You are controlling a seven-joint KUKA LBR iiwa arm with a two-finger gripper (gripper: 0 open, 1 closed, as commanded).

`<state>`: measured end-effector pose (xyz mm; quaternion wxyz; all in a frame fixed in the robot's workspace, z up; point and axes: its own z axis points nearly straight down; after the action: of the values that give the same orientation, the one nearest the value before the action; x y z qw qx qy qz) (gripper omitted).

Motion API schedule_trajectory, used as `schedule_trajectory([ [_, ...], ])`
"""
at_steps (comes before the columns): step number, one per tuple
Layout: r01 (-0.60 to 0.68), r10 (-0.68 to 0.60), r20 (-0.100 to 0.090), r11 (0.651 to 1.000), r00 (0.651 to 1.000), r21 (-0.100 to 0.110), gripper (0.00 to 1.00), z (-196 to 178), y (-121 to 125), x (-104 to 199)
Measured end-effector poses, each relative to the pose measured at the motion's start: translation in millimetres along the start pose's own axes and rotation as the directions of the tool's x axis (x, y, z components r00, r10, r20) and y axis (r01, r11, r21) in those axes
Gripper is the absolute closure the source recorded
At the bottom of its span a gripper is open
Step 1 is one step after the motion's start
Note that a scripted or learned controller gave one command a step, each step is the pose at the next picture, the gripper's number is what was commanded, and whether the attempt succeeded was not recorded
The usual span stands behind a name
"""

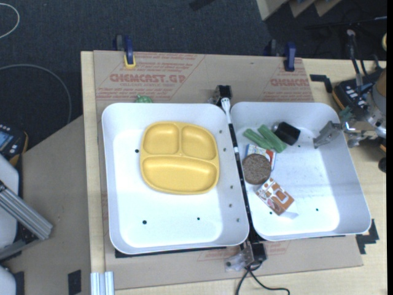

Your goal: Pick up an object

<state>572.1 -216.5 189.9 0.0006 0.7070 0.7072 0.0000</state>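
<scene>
The right bin holds several small items along its left side. A green strip-shaped object lies next to a small black object. Below them a round brown disc rests on a red and white packet. An orange and white wrapper lies nearer the front. My gripper hangs over the bin's upper right part, apart from all of these, with nothing seen in it. The black object is the closest item, to the gripper's left.
The left bin contains a yellow divided plate. A black cable and bracket sit between the bins at the back. Blue clamps hold the cardboard sheet. The arm's body reaches in over the right edge.
</scene>
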Motion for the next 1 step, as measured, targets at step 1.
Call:
schedule_trajectory([
  [1,0.005,-0.005,0.002,1.000,1.000,-0.018,0.00,-216.3,-82.1,57.6],
])
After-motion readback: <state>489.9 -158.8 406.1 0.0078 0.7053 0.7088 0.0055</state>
